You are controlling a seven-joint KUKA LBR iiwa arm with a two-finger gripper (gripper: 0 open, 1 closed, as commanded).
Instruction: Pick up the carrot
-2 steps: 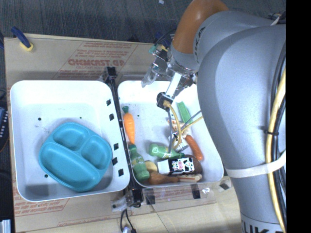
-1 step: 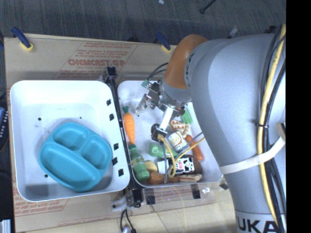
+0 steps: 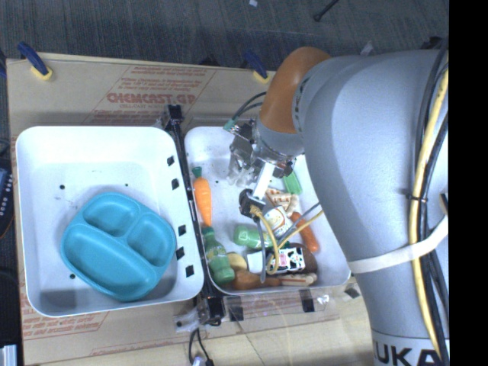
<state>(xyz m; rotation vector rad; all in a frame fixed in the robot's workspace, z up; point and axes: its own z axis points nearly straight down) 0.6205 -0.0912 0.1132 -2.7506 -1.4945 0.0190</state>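
- You had the gripper (image 3: 242, 166) low over the far part of the right bin (image 3: 200, 139), and whether it was released or clenched could not be told from this slant.
- The carrot (image 3: 203, 202) lay just to the pincer's left and a little nearer the camera, close against the bin's left wall, apart from the pincer with nothing gripped that you could confirm.
- Its long axis ran along that wall, from far to near, green top toward the far end.
- The pile of small toys (image 3: 271, 239) sat on the near side of the pincer, to the carrot's right.
- Judging from this, your next move called for a short shift left and nearer, closing across the carrot's narrow width.
- The blue tray (image 3: 114, 242) lay well off to the left in the other bin.
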